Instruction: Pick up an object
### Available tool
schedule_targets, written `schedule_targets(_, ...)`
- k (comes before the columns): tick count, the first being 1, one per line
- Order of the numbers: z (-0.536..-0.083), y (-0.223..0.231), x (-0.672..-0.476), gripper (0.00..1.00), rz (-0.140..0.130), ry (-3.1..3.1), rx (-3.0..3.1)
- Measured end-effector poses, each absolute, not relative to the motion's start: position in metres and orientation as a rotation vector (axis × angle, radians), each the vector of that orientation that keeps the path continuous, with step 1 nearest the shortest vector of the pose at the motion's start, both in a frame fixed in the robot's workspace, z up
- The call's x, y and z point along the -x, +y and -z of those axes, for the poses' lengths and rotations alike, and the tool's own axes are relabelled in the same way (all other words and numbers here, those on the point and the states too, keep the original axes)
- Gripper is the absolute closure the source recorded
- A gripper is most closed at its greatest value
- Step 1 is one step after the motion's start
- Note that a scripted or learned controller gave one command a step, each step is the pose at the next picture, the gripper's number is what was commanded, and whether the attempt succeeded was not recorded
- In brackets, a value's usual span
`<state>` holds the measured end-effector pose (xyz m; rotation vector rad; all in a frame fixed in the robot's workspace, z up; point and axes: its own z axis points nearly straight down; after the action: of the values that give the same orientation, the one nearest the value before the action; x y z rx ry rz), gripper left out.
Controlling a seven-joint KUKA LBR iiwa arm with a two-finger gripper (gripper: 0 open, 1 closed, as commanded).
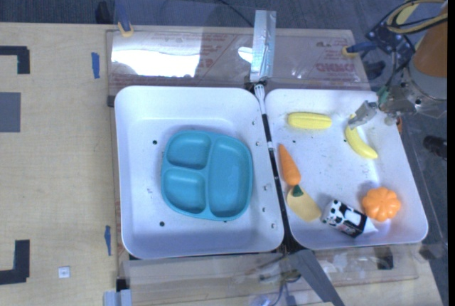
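Camera view: looks down on two white bins side by side on the bench.
Hand: the hand [370, 112] sits at the far right corner of the right bin [416, 183], low over the toys.
How open the hand is: I cannot tell. The metal parts are small and blurry, so I do not guess.
What the hand holds: nothing shows between its parts. It is just beside the top end of a curved yellow banana [361, 142], maybe touching it, but I cannot be sure.
Closest thing: the banana lies right under and a little in front of the hand. It looks like the thing the hand is going for.
Other toys by the hand: a yellow corn [308, 121] lies off to the side of the hand, near. A carrot [288, 164] and a yellow pear [303, 203] lie further off, by the wall between the bins. A toy cow [345, 217] and an orange pumpkin [382, 203] lie at the near end, well apart from the hand.
Why the toys lie like this: they are spread out with gaps, so the hand can come down on one toy and not bump the rest.
Left bin: the left bin [135, 155] is far from the hand and has a blue plate [207, 173] with three parts in it.
Task so far: no toy is lifted yet.
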<state>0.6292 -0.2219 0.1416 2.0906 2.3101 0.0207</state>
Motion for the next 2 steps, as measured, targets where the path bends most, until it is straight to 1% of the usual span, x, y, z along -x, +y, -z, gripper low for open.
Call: schedule_targets(2, -0.1397, -0.2223, -0.6308, 0.00, -0.030, 2.376, -1.990)
